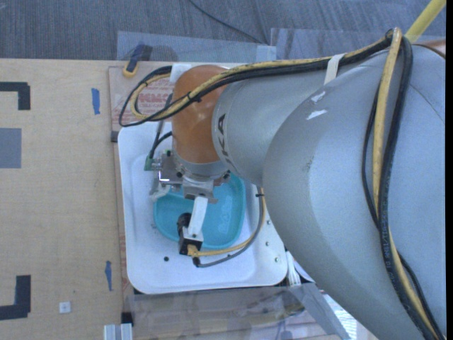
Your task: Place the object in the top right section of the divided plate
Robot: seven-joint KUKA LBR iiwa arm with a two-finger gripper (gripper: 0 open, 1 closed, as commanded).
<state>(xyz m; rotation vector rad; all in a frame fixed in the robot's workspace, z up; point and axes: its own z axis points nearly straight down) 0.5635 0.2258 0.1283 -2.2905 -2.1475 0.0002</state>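
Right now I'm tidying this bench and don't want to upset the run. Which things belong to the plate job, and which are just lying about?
Job:
- teal divided plate
- white bin that holds it
- arm over the plate

Lying about:
- blue tape strips on the bench
- black corner marks
- red-printed label
- small yellow-and-blue item past the bin's far corner

The thick grey arm (pixel 333 183) comes in from 3 o'clock, broad at that edge and narrowing as it reaches toward 9 o'clock. At its end the orange band (pixel 192 115) turns toward 6 o'clock and joins the metal wrist (pixel 192 170). The gripper (pixel 182 188) hangs below the wrist, pointing down and away from the camera, mostly hidden by it.
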